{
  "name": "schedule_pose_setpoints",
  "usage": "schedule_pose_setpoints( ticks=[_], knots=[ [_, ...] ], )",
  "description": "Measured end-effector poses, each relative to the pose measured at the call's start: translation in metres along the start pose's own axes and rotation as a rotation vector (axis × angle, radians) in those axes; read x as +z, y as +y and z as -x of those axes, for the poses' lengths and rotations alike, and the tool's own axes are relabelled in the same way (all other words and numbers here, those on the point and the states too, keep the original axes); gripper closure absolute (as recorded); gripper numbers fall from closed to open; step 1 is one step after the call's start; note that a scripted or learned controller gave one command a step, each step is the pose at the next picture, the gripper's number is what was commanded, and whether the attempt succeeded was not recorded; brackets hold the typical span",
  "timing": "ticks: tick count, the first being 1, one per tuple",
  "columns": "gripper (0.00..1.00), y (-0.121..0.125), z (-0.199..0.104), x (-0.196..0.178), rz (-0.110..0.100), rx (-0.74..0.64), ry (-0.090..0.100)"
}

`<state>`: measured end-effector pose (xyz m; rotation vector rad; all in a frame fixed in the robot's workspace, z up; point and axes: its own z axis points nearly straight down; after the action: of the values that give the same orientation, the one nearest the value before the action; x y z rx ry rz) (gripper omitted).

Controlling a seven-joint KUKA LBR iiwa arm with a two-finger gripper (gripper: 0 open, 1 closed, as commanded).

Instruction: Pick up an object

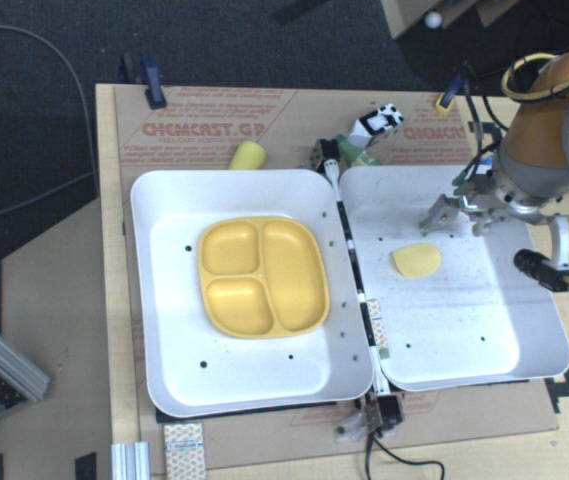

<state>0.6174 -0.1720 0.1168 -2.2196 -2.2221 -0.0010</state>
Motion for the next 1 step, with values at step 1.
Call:
schedule_pose_setpoints(
  ticks=[1],
  knots=[
    [0.0, -0.0201, -0.0653, 0.0327, -0.002, 0.0, 0.001]
  ],
)
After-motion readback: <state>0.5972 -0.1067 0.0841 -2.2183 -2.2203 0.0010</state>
